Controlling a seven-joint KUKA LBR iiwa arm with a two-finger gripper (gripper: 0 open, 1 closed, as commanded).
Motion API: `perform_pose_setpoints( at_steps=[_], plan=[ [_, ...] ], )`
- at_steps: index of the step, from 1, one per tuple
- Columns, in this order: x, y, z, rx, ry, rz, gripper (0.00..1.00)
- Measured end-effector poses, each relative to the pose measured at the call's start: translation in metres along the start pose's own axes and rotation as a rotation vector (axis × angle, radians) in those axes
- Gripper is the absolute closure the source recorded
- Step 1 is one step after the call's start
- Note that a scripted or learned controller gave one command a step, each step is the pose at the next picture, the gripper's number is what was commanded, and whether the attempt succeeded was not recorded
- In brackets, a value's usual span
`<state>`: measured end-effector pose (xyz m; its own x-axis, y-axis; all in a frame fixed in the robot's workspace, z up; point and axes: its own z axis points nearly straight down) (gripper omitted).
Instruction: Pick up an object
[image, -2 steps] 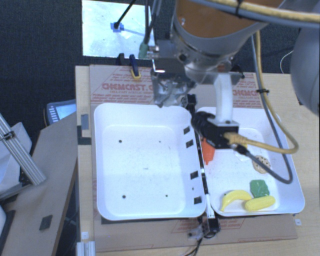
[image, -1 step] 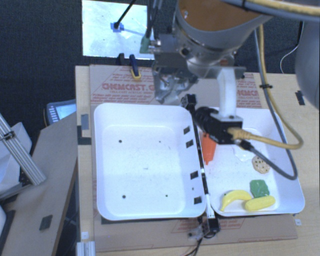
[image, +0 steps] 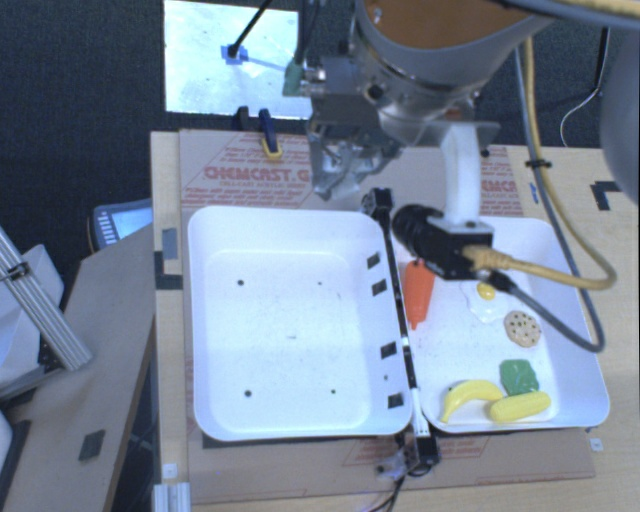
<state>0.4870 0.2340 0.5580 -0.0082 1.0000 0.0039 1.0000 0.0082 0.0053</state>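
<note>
Orange carrot (image: 417, 292) in the right bin (image: 575, 300), lying along the left wall, close to the divider between the two bins, tip pointing down toward the near edge. Just right of it, a fried egg (image: 486, 299), white with a yellow yolk; a cookie (image: 521, 327) a little farther right. Toward the near right corner, a green piece (image: 518, 374), a banana (image: 469, 396) and a second yellow piece (image: 519, 406), these last two almost touching. Black cylinder (image: 428, 236) with a yellow cable (image: 555, 273) overhanging the carrot's upper end, fixed to a white post (image: 461, 180).

Pincer (image: 345, 180) raised above the far edge of the left bin (image: 290, 330), over the cardboard sheet (image: 240, 172), well apart from the carrot; whether apart or together, cannot tell, too blurred. Nothing seen in its grasp.

Left bin white, with a few dark specks. Both bins side by side on the desk (image: 165, 160). Yellow-and-blue clamp (image: 268, 132) at the cardboard's far edge.
</note>
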Motion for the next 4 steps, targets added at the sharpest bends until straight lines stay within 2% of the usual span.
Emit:
perform_pose_setpoints(
  at_steps=[1,2,4],
  plan=[
    [0.000,0.000,0.001,0.001,-0.001,0.000,0.00],
    [0.000,0.000,-0.011,-0.002,0.001,-0.002,1.00],
    [0.000,0.001,-0.034,-0.006,0.003,-0.005,1.00]
  ],
)
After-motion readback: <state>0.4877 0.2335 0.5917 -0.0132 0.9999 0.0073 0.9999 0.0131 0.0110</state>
